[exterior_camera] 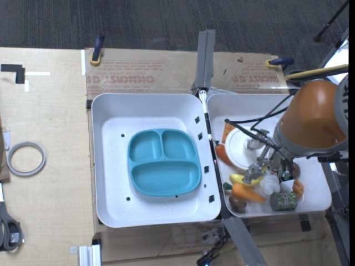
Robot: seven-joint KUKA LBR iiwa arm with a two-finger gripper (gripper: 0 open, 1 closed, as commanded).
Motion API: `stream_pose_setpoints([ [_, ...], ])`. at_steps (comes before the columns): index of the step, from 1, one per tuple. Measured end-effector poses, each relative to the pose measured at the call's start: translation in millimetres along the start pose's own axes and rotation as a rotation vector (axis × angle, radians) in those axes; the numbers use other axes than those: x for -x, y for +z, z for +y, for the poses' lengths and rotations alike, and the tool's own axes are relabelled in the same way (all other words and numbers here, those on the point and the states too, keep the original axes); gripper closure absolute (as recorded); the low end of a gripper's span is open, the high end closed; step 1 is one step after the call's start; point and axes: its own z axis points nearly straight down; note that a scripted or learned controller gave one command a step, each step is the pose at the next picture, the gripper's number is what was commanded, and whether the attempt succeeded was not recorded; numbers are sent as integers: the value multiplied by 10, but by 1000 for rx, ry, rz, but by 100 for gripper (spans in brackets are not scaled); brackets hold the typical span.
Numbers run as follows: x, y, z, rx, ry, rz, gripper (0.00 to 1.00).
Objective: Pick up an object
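I see the gripper (256, 173) low in the right bin (316, 204), just above the yellow banana (244, 178), beside the white plate (238, 147). I cannot tell whether the jaws are open or closed. The carrot (247, 192) lies just beside the banana, so I fear the jaws catch both or push them away.

Toy foods (249, 192) heaped, right bin (310, 204)

Robotics lab, plywood bench (44, 110) under a fixed overhead camera, two shallow white bins (105, 165) clamped over taped cardboard (144, 73), grey-and-orange robot arm (313, 115) with trailing cables, tape roll (25, 158) and scissors (10, 231) lying loose, dark carpet (166, 10) behind
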Motion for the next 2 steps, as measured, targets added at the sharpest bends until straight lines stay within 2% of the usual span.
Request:
stream_pose_setpoints([
  [1, -7, -1, -20, -1, -75, 0, 0],
  [2, 704, 55, 102, 2, -281, 18, 0],
])
